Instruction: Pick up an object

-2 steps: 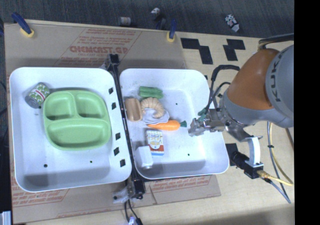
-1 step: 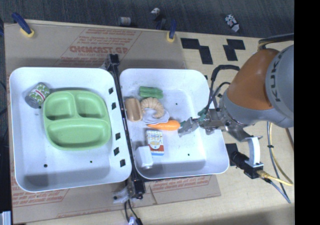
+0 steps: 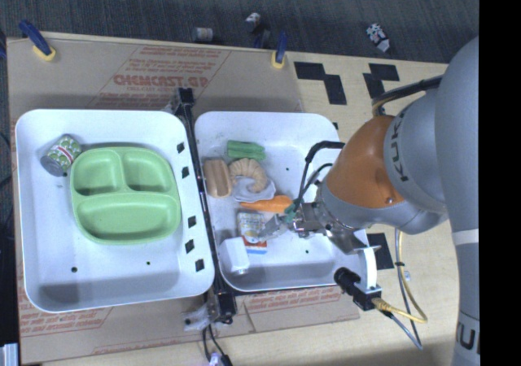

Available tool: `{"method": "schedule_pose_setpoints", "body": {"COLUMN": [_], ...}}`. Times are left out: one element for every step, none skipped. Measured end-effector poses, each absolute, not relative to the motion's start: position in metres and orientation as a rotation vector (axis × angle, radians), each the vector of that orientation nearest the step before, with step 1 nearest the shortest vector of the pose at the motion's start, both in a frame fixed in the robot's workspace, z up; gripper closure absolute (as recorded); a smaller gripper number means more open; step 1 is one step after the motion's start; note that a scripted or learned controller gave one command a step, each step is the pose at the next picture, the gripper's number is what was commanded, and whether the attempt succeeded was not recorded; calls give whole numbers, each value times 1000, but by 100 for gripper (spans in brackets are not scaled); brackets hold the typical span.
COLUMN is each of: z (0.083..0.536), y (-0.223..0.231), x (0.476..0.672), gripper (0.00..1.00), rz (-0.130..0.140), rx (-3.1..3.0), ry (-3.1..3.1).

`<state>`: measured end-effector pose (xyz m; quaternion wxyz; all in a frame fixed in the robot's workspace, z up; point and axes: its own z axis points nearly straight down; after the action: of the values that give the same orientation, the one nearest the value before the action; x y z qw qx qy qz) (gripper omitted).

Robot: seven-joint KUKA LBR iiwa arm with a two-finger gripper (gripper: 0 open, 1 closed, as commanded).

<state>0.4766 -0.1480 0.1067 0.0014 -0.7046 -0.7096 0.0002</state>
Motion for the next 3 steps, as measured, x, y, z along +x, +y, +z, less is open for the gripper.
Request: {"method": "schedule_pose_setpoints", "body": {"z": [95,106,192], "y": [-105,-103,-23], "x": [499,501,477], "gripper": [0,100,100], "rz": [-3,-9,-3], "rx": [-2219,-2210,-2214], "ry": [-2234,-2235,-2228]}}
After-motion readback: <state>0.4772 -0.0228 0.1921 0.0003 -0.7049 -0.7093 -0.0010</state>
